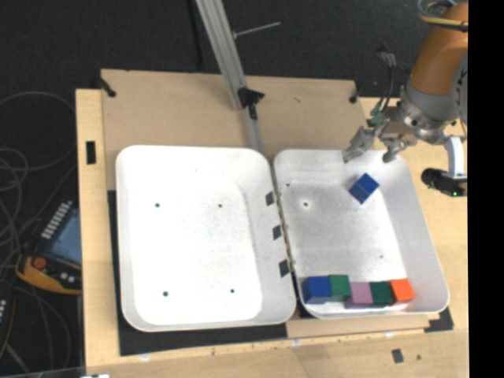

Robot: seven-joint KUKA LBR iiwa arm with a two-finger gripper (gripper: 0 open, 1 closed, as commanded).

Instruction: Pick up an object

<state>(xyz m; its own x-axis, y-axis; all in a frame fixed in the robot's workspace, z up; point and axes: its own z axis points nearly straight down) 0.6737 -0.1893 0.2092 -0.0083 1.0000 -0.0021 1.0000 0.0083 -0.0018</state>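
Black cabling point(24, 156) is lying off the tabletop's point(189, 93) left edge, with a handheld pendant point(49, 250) sitting near it. Left bin point(197, 239) is sitting flat, showing nothing inside but a few dark specks. Grey metal strut point(224, 50) is slanting down from the top and ending at the gap between the two bins. Right bin point(394, 235) is touching the left one along that seam. Along its near wall five cubes are sitting in a row, touching: blue cube point(316, 288), green cube point(339, 285), purple cube point(361, 292), dark green cube point(382, 291), orange cube point(402, 290). A second blue block point(364, 188) is sitting alone, tilted, in the far part of the right bin, well apart from the row. Nothing is blocking it. Arm point(437, 61) is reaching in from the right, wrist angled down-left. Pincer point(370, 150) is hovering over the bin's far rim, just above the lone blue block, fingers spread apart and gripping nothing.
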